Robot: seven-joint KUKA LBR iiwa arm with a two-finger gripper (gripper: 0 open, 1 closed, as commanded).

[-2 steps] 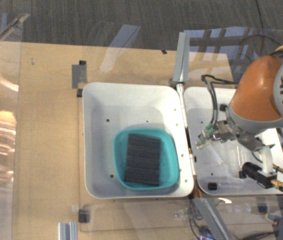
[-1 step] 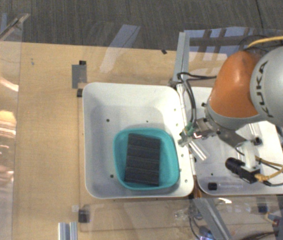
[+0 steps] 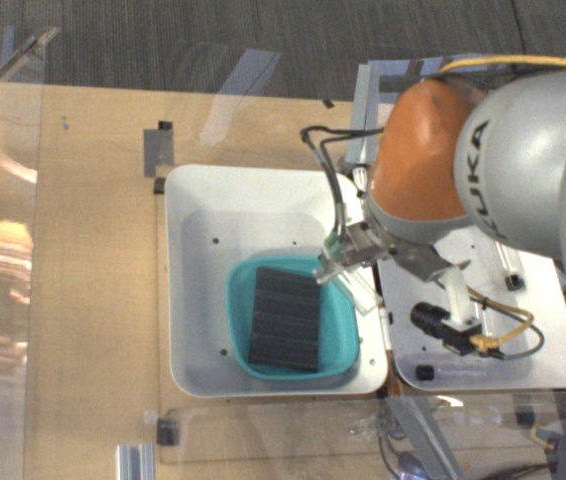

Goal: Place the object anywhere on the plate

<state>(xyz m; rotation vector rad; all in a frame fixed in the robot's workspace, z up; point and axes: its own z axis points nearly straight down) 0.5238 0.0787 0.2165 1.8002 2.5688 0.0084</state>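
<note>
– Ribbed block, dark grey: where does it lie from the pincer?

– Biggest things first. The grey arm, with the orange band above its wrist, reaches in over the counter from the view's right. It crosses the bin on the view's right to the bin on the view's left. In that bin sits a teal plate, and the pincer hangs at the plate's far corner.

– And the block?

– Flat on the plate, just beside the pincer, down the view from it and a little toward the view's left. Its nearest corner is close under the pincer; whether the two touch cannot be told.

– Its long axis?

– It runs away from the pincer toward the bin's near wall, almost straight down the view with a slight lean.

– Pincer wide or narrow?

– Cannot tell; the wrist covers it. Nothing is seen held in it.

– What is left to do?

– Little, by this reading. The block rests wholly inside the plate's rim, so the placing looks done. The next move would be a lift clear, up and away, without catching that near corner.

– Anything smaller?

– A small black piece in the bin on the view's right, on the pincer's other side, well apart from the plate.
</note>
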